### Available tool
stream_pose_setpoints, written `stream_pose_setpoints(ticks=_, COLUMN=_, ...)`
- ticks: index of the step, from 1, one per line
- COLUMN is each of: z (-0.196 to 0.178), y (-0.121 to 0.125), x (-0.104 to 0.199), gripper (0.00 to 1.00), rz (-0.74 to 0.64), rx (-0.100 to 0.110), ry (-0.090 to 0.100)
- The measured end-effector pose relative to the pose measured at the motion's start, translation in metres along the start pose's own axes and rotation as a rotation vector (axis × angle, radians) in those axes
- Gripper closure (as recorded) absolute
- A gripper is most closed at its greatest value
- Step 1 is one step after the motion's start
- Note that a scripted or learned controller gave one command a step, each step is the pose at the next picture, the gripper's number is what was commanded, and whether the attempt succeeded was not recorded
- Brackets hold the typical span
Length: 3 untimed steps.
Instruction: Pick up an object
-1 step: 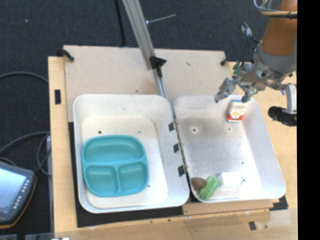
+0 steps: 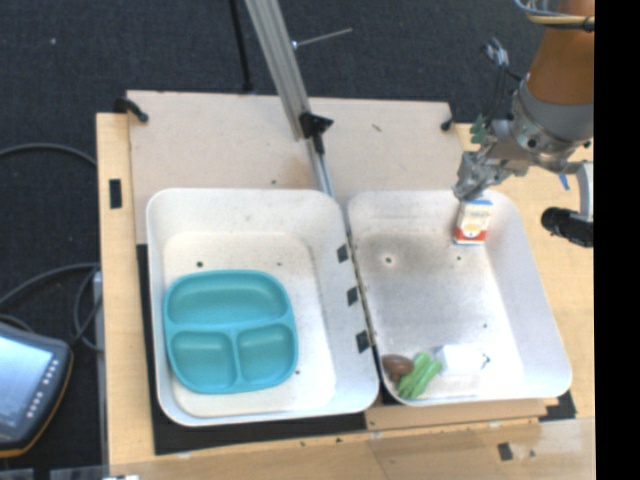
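Camera view looks down at a slant on a pale wooden bench [image 2: 200,138] that carries two shallow white bins side by side. The left bin [image 2: 250,218] holds a teal divided plate [image 2: 230,330] with three compartments, lying flat toward the bin's near left part. The right bin [image 2: 520,298] has a scuffed grey floor. In its far right corner lies a small white carton [image 2: 473,220] with an orange-red base and a bit of blue print. At its near edge, well apart from the carton, a brown rounded object [image 2: 397,365], a green pod-like object [image 2: 423,375] and a small white object [image 2: 460,357] lie close together.

The grey arm [image 2: 560,68] with its orange band comes in from the right, over the far right corner of the right bin. Its claw [image 2: 474,183] hangs just above the carton's far end, very near it or touching; which one, I cannot tell. Whether the claw is released or clenched cannot be told from here either.

A slanted metal post [image 2: 280,58] rises from the bench behind the bins. Dark carpet [image 2: 100,28] surrounds the bench, and a handheld pendant [image 2: 28,383] lies at the near left.
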<state>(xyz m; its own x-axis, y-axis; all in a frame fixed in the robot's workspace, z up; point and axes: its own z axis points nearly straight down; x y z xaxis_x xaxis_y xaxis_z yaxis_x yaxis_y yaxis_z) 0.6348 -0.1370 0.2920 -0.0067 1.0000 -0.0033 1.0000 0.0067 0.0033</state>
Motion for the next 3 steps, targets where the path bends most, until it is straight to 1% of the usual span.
stream_pose_setpoints(ticks=1, z=0.001, y=0.0, x=0.0, gripper=0.0, rz=0.0, rx=0.001, ry=0.0)
stream_pose_setpoints(ticks=2, z=0.014, y=0.024, x=0.024, gripper=0.0, rz=0.003, rx=0.002, ry=0.001)
stream_pose_setpoints(ticks=3, z=0.001, y=0.024, x=0.022, gripper=1.0, rz=0.002, rx=-0.002, ry=-0.002)
